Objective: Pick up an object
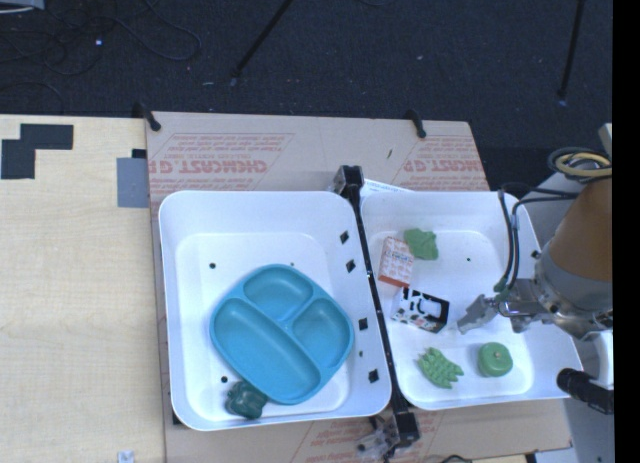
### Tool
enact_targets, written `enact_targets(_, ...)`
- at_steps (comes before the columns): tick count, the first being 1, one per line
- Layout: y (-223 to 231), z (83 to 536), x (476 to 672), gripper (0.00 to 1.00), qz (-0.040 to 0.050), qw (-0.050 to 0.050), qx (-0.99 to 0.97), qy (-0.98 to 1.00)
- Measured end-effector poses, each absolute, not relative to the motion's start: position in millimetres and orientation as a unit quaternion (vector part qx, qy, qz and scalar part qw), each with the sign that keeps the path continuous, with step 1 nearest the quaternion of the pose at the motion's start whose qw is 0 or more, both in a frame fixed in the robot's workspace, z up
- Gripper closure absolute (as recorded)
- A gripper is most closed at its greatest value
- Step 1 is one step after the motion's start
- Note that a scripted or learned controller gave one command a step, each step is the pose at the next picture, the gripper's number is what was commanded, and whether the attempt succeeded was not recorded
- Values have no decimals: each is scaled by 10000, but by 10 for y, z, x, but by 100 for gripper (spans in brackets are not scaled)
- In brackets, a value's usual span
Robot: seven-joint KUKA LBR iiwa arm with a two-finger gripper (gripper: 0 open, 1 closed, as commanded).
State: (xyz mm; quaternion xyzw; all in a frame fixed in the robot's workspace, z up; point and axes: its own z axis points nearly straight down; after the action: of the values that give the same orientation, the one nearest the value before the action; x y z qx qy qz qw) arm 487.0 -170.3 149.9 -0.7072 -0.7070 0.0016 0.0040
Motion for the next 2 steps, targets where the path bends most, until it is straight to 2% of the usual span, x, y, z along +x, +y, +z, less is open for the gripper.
enact_targets(1, -1754, 894, 4815, 0, 13, 36, -7073, -7069)
enact_targets(2, -1754, 875, 4810, 0, 6, 21, -7082, -7060)
